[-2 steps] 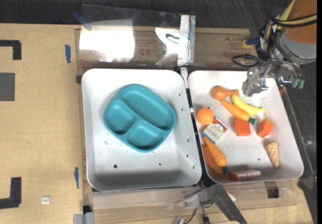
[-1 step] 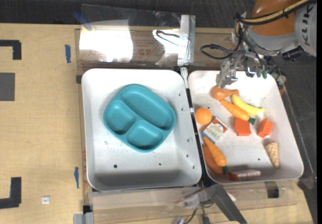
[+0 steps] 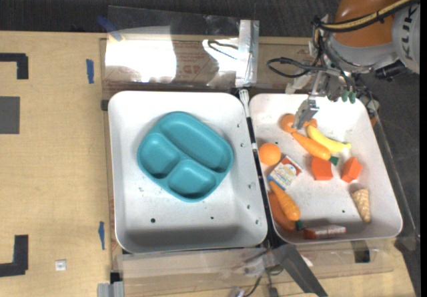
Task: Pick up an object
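Yellow banana (image 3: 328,140) lies just below-right of my gripper (image 3: 305,115), long axis slanting down-right; whether I'm gripping anything, cannot tell.

High slanted overhead of both bins (image 3: 253,155)

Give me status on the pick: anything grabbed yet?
Not yet. The gripper is down in the right bin, its fingers over the yellow banana and a carrot, with nothing visibly between them. Left: close on an item and lift. The teal divided plate sits in the left bin.
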